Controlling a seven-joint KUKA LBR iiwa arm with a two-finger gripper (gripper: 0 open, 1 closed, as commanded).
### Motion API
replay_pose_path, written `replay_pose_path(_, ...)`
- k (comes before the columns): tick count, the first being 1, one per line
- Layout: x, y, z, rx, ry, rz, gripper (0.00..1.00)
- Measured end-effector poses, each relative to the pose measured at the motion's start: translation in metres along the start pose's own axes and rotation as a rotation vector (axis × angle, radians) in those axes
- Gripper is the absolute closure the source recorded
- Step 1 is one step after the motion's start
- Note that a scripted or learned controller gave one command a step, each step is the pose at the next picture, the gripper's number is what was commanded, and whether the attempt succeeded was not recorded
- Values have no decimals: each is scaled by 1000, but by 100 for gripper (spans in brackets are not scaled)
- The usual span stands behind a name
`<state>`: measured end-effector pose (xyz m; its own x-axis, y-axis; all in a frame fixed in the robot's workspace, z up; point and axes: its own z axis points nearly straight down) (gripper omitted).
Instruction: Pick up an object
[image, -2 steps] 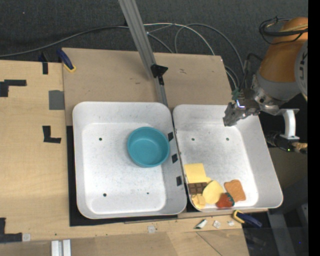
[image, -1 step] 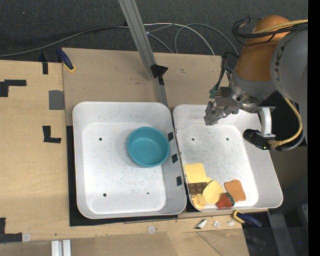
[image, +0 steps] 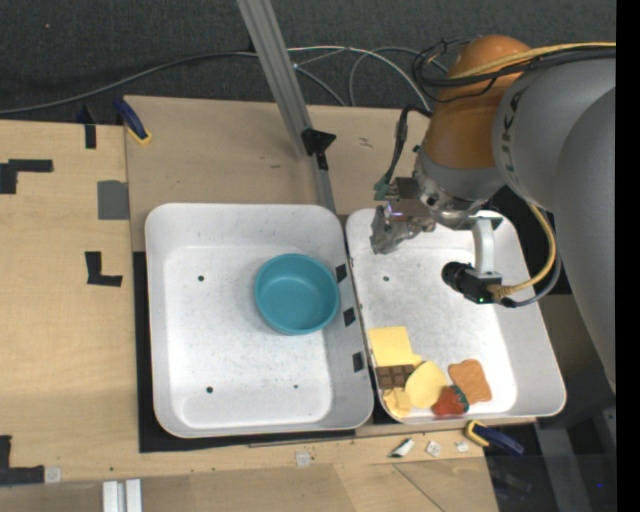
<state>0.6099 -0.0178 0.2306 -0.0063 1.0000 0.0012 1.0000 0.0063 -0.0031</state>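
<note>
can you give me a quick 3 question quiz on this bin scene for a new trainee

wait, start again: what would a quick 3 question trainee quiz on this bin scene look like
1. True or false: the blue bowl sits in the left bin.
2. Where does the pile of small food-like items lie in the right bin? A) far end B) near end C) middle
3. Fill in: the gripper is over the right bin's ___ left corner.

Key: 1 true. 2 B, the near end, with the yellow block at its left. 3 far; nothing shows between its fingers.
</note>
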Motion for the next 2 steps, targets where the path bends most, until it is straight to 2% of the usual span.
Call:
replay_pose_path(1, 55, 2, -9, -2, 1, -1, 100)
replay_pose_path(2, 113, 9, 5, -1, 0, -1, 100)
